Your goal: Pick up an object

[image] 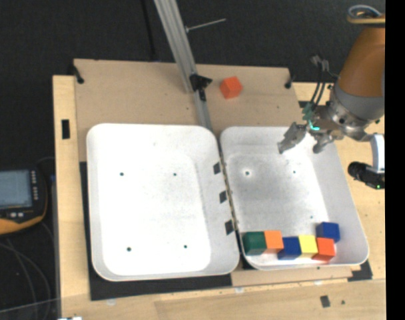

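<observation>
tan tabletop [142,92] under two white bins, fingers [290,137] spread open and gripping nothing over the right bin [282,185] far corner, coloured blocks [292,242] clustered along its near edge, well apart, orange cube [230,87] outside on the tabletop

I see my arm [362,59] reaching in from the right, orange band above the grey wrist. My gripper [305,140] hangs with both fingers spread apart, holding nothing.

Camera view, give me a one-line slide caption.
Open hand above the right bin; six coloured blocks line its near edge.
</observation>
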Robot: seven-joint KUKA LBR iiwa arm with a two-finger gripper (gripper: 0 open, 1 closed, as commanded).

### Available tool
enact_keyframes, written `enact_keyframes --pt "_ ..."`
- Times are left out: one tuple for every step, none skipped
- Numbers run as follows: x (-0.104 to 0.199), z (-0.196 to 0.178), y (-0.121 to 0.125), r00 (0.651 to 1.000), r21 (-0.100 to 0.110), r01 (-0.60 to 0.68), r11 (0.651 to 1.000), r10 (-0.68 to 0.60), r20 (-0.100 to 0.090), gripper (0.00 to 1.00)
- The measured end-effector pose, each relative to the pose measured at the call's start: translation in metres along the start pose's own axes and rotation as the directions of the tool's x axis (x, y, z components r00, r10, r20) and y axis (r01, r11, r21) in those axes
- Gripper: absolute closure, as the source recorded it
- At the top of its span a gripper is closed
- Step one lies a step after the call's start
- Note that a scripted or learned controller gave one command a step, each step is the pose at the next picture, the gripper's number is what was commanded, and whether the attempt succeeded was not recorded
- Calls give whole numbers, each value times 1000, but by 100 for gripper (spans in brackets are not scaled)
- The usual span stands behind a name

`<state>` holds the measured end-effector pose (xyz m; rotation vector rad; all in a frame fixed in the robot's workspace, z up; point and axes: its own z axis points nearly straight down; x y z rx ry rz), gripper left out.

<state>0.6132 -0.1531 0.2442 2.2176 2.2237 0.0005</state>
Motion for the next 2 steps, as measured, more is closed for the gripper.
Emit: enact_keyframes --pt "-3 124 -27 1000 9 -4 1000 4 0 0" --pt "-18 79 -75 1000 -1 -5 1000 5 1 0"
